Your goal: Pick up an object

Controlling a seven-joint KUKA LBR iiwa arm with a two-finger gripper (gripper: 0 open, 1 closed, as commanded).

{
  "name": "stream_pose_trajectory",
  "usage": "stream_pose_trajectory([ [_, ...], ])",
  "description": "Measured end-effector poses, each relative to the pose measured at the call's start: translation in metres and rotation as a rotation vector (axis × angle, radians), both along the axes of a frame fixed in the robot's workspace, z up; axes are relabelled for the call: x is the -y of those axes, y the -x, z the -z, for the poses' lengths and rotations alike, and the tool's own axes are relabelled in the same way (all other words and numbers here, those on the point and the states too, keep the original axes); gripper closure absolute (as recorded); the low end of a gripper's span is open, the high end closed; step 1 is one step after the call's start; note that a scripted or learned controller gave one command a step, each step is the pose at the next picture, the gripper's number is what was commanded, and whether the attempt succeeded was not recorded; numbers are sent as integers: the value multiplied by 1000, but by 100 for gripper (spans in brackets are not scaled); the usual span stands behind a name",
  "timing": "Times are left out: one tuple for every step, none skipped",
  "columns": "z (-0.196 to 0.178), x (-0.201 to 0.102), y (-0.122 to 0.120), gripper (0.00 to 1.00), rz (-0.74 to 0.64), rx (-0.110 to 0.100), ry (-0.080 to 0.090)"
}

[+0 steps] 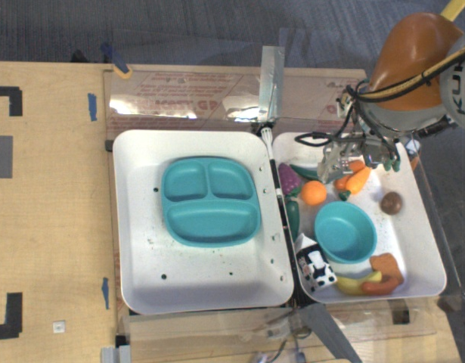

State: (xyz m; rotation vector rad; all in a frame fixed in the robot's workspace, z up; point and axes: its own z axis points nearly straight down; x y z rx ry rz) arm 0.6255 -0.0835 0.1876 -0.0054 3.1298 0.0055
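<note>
Camera view: the arm (pixel 413 59) is reaching in from the right, and its end effector (pixel 345 161) is hanging low over the far part of the right bin (pixel 421 225). The spread of the end effector cannot be told from this angle (cables and metal parts are crowding it), and nothing is visibly sitting between its parts.

Just beside the end effector, on its right, an orange carrot (pixel 356 180) is lying tilted; contact cannot be confirmed. Just below and left of it, an orange ball (pixel 314 193) is resting on the bin floor, with a purple eggplant (pixel 289 178) further left against the bin wall. Below the end effector, a teal bowl (pixel 345 233) is sitting upright. Down and to the right, a small brown ball (pixel 391 202) is lying apart.

Well to the left, the left bin (pixel 134 225) is carrying a teal divided plate (pixel 211 201). Both bins are resting on the counter (pixel 51 203).
</note>
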Motion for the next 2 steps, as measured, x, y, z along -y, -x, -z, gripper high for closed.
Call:
stream_pose_trajectory([
  [94,10,33,100,-98,-6,4],
  [95,10,34,0,-98,-8,3],
])
